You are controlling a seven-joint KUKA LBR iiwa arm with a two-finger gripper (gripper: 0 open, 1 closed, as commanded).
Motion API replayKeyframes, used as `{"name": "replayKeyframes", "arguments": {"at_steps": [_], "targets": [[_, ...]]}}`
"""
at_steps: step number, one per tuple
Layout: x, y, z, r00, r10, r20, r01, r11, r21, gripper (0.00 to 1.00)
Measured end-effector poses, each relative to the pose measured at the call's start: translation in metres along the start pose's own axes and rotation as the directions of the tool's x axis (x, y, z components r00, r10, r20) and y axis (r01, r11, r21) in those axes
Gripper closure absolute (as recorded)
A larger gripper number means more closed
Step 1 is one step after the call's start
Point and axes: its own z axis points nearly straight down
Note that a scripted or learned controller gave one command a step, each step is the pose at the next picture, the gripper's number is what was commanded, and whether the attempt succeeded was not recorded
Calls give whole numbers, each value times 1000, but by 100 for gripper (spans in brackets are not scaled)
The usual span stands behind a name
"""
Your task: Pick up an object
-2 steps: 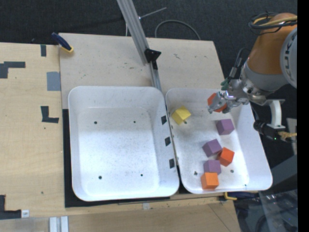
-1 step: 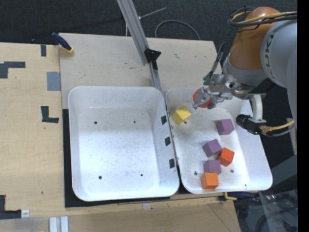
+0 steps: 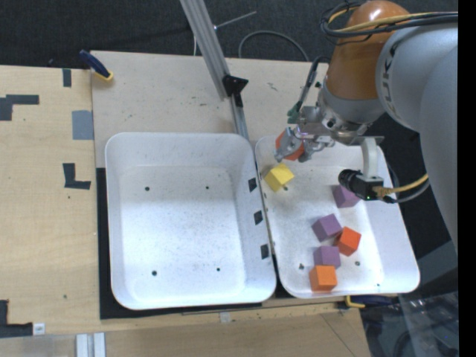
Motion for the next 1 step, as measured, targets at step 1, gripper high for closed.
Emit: {"name": "replayKeyframes", "arguments": {"at_steps": [1], "targets": [[43,12,2,1000,1,1,-1,1000,0,100]]}}
